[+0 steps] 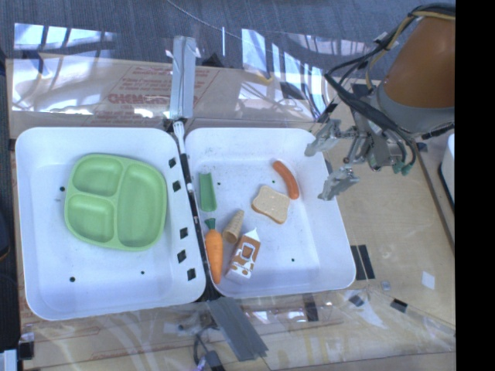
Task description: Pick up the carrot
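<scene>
From the camera view, two shallow white bins sit side by side on the counter (402, 284). The left bin (39, 230) carries a green divided plate (116, 201) near its centre. The right bin (325, 238) carries the food items.

The carrot (214, 255) lies at about 7 o'clock in the right bin, hard against the wall next to the divider, its green top pointing toward 12 o'clock and its orange body toward 6. Just beside it, toward 3 o'clock, stands a small carton (244, 256), with a wedge-shaped tan piece (233, 226) at the carton's 11 o'clock. A green stick (206, 191) lies above the carrot along the same wall, at the carrot's 12 o'clock. A slice of bread (271, 205) sits near the bin's middle, and a sausage (285, 178) lies at the bread's 1 o'clock.

The hand (331, 166) hangs over the right bin's rim at about 3 o'clock, well apart from the carrot. Its fingers (338, 183) are spread and released, nothing between them.
</scene>
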Robot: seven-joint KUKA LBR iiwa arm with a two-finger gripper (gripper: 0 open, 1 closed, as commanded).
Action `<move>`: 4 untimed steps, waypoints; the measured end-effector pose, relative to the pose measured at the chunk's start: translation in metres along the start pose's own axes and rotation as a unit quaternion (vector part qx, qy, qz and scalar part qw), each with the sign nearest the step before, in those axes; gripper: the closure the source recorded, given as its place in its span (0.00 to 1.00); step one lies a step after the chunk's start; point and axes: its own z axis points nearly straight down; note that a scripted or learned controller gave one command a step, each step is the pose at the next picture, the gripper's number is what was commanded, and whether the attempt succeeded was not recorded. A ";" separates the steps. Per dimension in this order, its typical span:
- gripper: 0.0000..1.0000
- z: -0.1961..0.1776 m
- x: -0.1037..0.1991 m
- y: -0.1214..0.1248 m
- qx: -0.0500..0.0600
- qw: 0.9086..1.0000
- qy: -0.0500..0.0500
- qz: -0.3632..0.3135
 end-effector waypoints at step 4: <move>0.00 0.065 0.091 -0.004 -0.001 0.937 -0.003 0.349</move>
